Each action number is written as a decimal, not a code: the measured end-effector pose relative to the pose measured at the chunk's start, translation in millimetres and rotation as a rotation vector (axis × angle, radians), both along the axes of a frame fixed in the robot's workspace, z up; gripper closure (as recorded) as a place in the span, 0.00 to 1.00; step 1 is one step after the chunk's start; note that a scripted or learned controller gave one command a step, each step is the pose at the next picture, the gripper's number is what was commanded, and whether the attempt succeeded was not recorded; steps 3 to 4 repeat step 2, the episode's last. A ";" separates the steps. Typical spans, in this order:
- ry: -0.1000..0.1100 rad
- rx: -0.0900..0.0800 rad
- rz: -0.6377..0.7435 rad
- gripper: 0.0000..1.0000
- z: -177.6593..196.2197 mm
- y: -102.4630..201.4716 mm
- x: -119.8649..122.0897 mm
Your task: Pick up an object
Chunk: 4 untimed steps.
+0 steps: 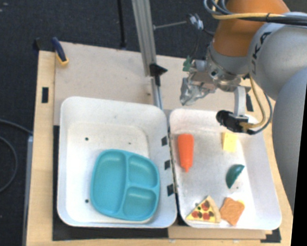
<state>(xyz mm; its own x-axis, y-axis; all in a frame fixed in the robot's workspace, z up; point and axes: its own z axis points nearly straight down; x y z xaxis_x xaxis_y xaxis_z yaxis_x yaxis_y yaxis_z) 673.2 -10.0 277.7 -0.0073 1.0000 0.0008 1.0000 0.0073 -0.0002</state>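
The right bin (262, 175) holds an orange carrot-shaped piece (185, 150) near its left wall, a small yellow block (229, 142), a dark green wedge (234, 175), a pizza slice (205, 211) and an orange cracker-like square (232, 210) at the front. My gripper (190, 98) hangs above the bin's back left corner, well clear of the toys, with its fingertips close together and nothing between them. It is above and behind the carrot piece.
In the left bin (77, 117) lies a light blue divided plate (126, 184). A slanted aluminium post (146, 42) rises behind the bins, just left of the gripper. A black cable connector (231, 120) hangs over the right bin's back edge.
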 end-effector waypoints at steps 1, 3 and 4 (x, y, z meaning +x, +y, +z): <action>0.000 -0.001 -0.001 1.00 -17.1 48.5 9.4; -0.002 -0.001 -0.001 1.00 -31.3 95.0 14.3; -0.002 -0.001 -0.001 1.00 -31.3 95.0 14.3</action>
